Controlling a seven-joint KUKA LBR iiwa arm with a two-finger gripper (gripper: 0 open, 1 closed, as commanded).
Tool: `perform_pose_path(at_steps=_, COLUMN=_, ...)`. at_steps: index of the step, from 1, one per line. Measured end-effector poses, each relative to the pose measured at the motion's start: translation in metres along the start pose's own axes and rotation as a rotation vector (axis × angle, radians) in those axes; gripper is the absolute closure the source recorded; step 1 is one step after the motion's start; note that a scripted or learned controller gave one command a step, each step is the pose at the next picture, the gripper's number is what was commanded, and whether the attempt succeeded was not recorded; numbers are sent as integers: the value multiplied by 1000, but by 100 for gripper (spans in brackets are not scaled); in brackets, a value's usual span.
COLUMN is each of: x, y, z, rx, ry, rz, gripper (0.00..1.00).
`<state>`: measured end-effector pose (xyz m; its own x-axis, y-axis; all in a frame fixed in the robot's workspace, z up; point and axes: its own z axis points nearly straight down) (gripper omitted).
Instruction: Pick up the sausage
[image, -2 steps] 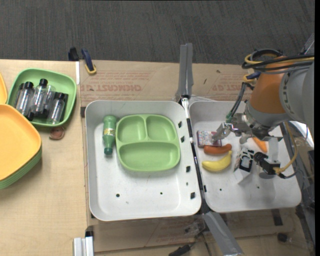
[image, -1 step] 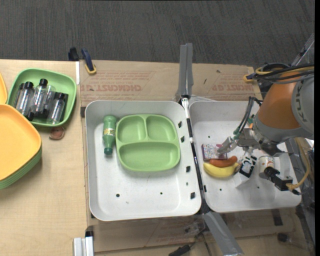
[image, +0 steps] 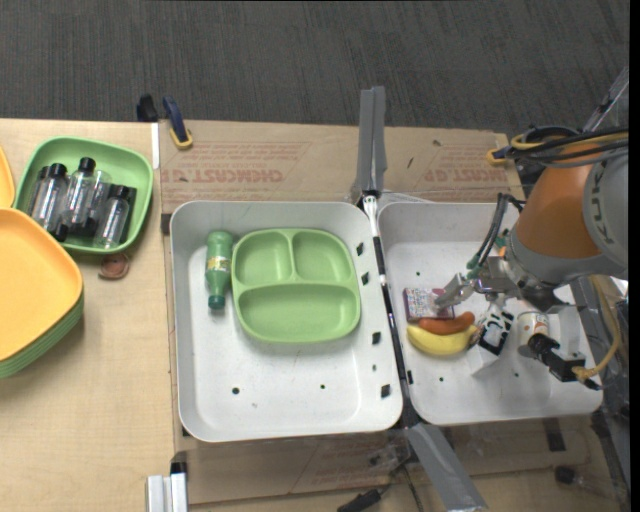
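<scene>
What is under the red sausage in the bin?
The sausage lies on top of a yellow banana, along its upper edge. A small pink packet sits just beside them. The bin floor right beneath them is covered, so anything there is hidden.

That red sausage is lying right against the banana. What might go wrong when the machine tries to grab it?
The red sausage rests touching the yellow banana, so the claw could pinch or push the banana instead. A small pink-and-white packet sits just beside them and may get nudged or caught too. All three lie near the left wall of the right white bin, which could leave the claw little room on that side.
</scene>
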<state>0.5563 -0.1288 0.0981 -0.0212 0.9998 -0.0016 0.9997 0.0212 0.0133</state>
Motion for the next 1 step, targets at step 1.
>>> perform_pose_path(at_steps=1, x=-66, y=27, z=0, rx=10, ry=15, rz=40, gripper=0)
